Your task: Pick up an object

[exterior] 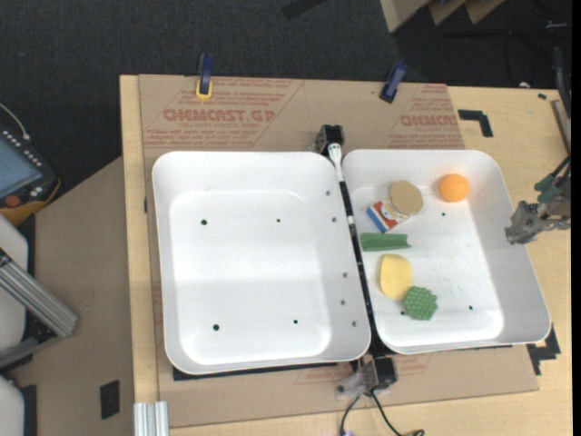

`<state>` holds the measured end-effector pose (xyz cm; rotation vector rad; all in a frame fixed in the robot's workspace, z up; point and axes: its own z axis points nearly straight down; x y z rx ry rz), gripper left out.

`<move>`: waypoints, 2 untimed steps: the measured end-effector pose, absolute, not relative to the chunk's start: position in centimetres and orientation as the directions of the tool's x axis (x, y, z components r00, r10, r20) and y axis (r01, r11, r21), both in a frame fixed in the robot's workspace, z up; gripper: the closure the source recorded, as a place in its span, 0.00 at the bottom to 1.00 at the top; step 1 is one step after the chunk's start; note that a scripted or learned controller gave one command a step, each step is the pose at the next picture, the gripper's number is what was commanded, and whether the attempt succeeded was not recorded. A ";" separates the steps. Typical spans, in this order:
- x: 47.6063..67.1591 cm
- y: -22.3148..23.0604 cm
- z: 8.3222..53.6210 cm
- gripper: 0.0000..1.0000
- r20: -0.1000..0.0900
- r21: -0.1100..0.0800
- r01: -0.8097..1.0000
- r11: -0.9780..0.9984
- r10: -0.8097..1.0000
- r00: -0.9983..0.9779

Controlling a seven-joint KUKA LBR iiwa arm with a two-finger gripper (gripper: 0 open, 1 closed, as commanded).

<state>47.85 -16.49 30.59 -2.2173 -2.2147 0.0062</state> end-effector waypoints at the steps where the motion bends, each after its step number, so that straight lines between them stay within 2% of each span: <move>1: 48.0 -16.5 32.1 1.00 -0.002 0.004 1.000 0.001 1.000 -0.001; 2: 48.1 -16.6 33.1 1.00 -0.004 0.007 1.000 0.001 1.000 -0.001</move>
